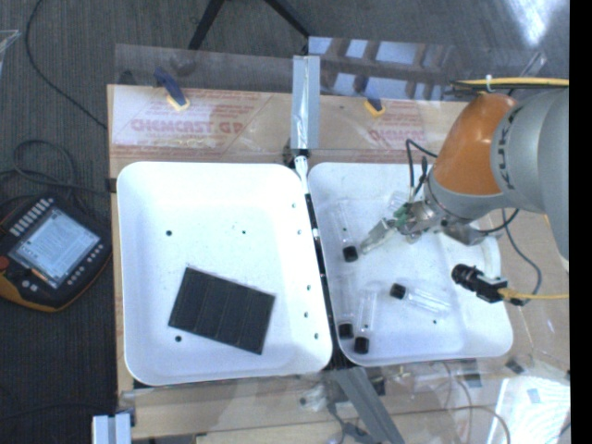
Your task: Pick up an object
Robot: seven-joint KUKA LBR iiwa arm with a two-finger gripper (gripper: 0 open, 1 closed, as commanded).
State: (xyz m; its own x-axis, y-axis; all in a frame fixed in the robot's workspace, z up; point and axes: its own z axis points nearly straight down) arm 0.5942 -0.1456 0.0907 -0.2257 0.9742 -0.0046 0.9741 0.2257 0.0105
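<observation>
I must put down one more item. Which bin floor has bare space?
The left bin is bare above and left of the black panel. The right bin is crowded: clear tubes lie scattered under the gripper.

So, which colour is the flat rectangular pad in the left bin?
Dark grey to black, with faint seams, in the camera view: the pad lies in the left bin.

arm (518,155) cut off by the right edge, fingers' grip unclear
</observation>
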